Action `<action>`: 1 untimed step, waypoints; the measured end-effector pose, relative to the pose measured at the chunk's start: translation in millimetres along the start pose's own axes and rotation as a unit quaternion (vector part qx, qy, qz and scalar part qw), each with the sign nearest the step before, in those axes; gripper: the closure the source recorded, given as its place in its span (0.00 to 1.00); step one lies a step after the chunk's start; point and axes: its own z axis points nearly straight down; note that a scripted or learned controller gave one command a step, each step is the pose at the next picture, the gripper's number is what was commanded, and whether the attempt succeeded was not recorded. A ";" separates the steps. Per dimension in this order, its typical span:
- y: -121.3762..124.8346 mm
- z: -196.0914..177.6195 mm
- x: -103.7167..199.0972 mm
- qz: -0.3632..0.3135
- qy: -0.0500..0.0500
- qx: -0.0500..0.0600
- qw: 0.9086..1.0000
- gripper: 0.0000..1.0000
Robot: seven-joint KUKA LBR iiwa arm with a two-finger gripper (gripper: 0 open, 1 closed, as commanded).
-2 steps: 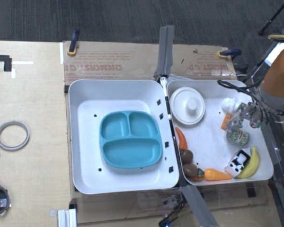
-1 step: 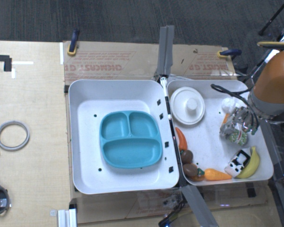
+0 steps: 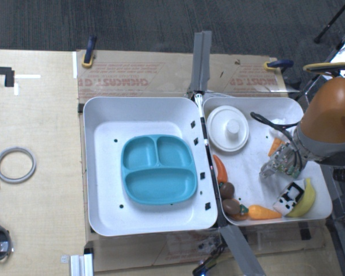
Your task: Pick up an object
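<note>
The right bin [image 3: 250, 163] holds a white round lid [image 3: 228, 129], a banana [image 3: 306, 199] beside a black-and-white block [image 3: 290, 196], carrots [image 3: 263, 213] and brown fruit [image 3: 226, 190]. The left bin [image 3: 98, 154] holds a blue divided plate [image 3: 159, 169]. Red print on the cardboard [image 3: 138, 76] under them is unreadable. The gripper [image 3: 282, 163] hangs low over the right bin; whether the jaws are parted I cannot tell.

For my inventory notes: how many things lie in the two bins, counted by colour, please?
Blue: 1, divided plate
White: 1, lid
Orange: 3, carrots
Brown: 2, round fruits
Yellow: 1, banana
Black-and-white: 1, block
Total: 9
</note>
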 end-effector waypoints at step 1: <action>45.2 -0.9 -80.4 -0.015 -0.002 0.000 1.000 0.00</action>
